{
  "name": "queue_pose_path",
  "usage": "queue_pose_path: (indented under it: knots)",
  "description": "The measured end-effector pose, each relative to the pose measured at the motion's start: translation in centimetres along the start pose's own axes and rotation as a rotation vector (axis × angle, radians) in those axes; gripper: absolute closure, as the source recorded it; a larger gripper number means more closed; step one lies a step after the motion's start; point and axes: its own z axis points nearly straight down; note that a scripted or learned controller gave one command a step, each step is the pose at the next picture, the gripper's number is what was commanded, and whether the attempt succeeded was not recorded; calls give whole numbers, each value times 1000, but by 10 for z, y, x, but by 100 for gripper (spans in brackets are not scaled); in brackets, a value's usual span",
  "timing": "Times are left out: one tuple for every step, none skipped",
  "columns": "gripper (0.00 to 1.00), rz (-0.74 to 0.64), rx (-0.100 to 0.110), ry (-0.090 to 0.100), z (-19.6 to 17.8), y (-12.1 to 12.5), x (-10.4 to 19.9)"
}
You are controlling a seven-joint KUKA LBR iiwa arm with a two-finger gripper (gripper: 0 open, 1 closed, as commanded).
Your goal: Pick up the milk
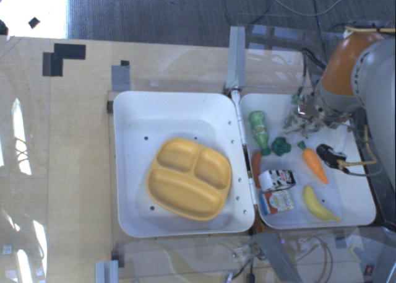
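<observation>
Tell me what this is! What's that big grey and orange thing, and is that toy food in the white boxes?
That is a robot arm, seen by a camera looking down from above. Its metal gripper hangs over the right bin, which holds toy food: a milk carton, a carrot, a banana, a green bottle, broccoli and a small box. The left bin holds a yellow tray. The robot should pick up the milk, but nothing is in its gripper yet.

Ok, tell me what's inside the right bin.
The right bin holds a milk carton, a second carton, a banana, a carrot, a green bottle and broccoli. The gripper hangs over its back part, covering what's beneath.
</observation>
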Motion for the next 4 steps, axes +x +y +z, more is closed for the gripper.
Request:
queue_pose_path:
  knots:
    - [100, 15, 1, -1, -158, 21, 56]
    - [0, 14, 2, -1, -157, 21, 56]
    - [0, -41, 8, 0, -28, -17, 18]
    - [0, -251, 3, 0, -7, -3, 18]
